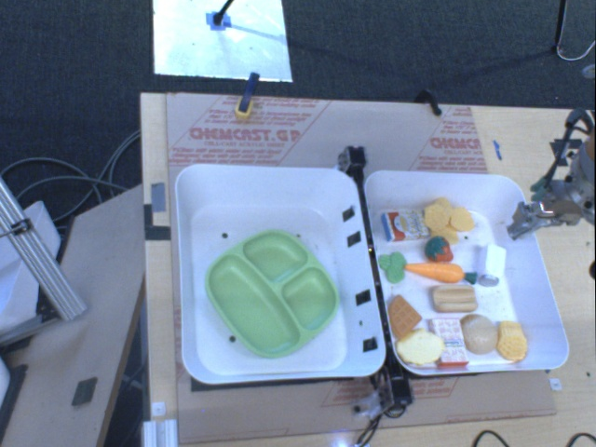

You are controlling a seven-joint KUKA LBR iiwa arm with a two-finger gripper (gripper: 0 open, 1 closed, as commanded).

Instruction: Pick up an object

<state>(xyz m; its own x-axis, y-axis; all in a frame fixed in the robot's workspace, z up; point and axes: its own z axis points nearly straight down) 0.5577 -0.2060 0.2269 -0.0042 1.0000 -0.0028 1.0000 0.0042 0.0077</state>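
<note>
- Left bin [196,250]: I log one green divided tray [272,292] lying flat in it, nearest my camera on that side, untouched.
- Right bin [540,277]: toy food spread across the floor, left to right: green sprig [393,267], small carton [404,224], cracker [404,314], carrot [435,272], yellow rounds [449,218], bread roll [453,298], waffle piece [511,340].
- Gripper [523,218]: at the right bin's far right rim, above the wall, apart from every item.
- Fingers: too small and blurred; I cannot tell their spread. Nothing visible between them.
- Task status, my judgement: nothing lifted; all items rest in the bin. Descent, closing and lift remain.
</note>
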